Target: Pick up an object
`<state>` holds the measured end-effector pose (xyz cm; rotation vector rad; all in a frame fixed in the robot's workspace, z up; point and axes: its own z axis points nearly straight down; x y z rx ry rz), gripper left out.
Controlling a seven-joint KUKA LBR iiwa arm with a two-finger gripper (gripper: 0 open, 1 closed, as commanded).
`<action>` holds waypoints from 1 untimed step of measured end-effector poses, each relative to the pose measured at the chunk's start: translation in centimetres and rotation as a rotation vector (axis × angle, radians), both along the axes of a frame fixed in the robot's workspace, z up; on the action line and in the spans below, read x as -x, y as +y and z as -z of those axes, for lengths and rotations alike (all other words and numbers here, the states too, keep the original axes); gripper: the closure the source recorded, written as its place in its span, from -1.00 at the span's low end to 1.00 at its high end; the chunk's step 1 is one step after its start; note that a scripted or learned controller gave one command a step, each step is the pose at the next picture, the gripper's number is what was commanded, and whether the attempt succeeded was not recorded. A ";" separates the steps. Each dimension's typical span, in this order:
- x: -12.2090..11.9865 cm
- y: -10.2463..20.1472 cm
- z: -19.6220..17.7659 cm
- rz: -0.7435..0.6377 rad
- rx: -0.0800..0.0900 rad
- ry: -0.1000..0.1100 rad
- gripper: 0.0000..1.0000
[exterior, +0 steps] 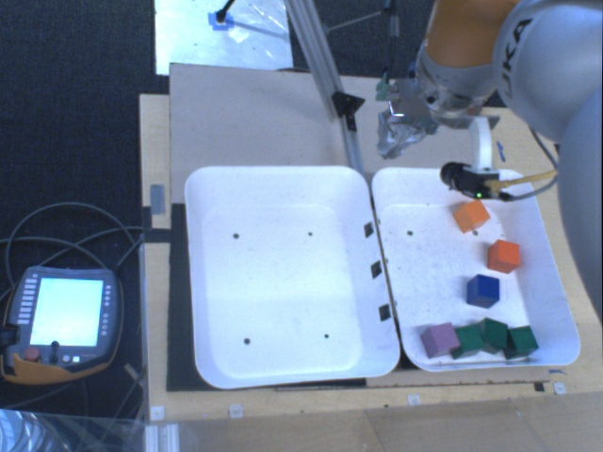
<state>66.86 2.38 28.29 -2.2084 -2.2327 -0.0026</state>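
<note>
White bins [283,365]; orange cubes [470,216], blue cube [482,290], purple block [438,339], green blocks [494,336].

Arm shell [556,45]: smooth pale grey, rounded, with dark lettering partly visible.
Band [471,12]: broad orange ring above the wrist.
Wrist flange [452,92]: grey metal, stepped.
Gripper [396,139]: small, silvery grey, with a green spot beside its mount.
Cable [391,17]: thin, dark, alongside the wrist.
</note>
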 end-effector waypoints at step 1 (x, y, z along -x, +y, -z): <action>1.3 4.5 0.6 0.002 0.000 0.000 1.00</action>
